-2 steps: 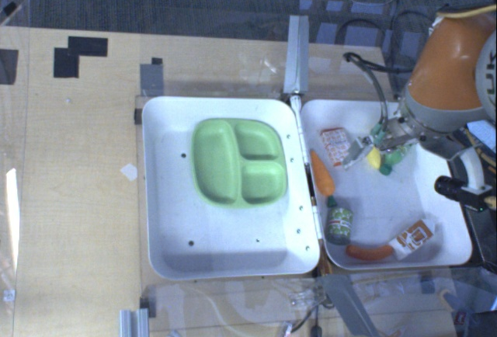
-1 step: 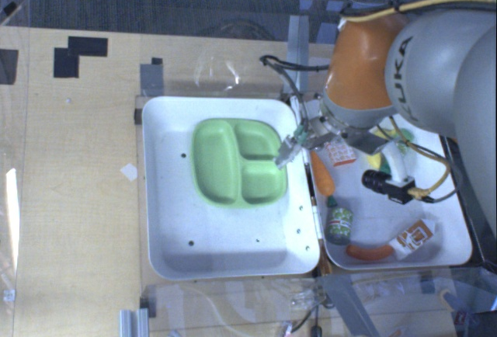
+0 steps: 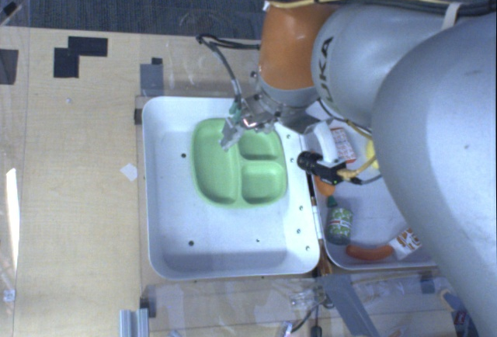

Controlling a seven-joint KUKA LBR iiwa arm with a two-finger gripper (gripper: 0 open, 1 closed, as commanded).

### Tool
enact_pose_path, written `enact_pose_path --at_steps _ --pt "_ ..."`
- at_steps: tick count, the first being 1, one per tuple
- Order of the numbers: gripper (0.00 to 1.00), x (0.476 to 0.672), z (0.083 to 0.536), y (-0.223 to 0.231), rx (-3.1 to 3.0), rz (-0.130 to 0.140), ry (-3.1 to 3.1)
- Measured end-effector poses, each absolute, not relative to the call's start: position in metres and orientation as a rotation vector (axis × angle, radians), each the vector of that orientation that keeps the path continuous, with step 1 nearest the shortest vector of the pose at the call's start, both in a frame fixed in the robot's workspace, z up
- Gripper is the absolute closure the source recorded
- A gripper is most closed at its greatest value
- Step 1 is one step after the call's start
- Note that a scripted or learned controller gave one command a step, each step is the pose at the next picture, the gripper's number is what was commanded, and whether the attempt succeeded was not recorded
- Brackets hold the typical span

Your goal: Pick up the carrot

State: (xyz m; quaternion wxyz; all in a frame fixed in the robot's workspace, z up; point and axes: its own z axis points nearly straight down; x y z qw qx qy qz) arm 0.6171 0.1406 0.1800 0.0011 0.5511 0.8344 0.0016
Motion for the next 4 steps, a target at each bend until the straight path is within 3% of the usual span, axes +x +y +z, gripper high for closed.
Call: enact_pose_path --at_steps 1,2,3,4 --pt "0.0 0.625 0.098 0.183 1.493 0.008 2.758" --pt "1.0 0.63 0.109 0.175 1.493 0.004 2.738" --pt "1.0 0.663 0.196 0.215 1.796 0.001 2.576" --pt "1.0 0.644 0.107 0.161 1.803 0.027 2.561"
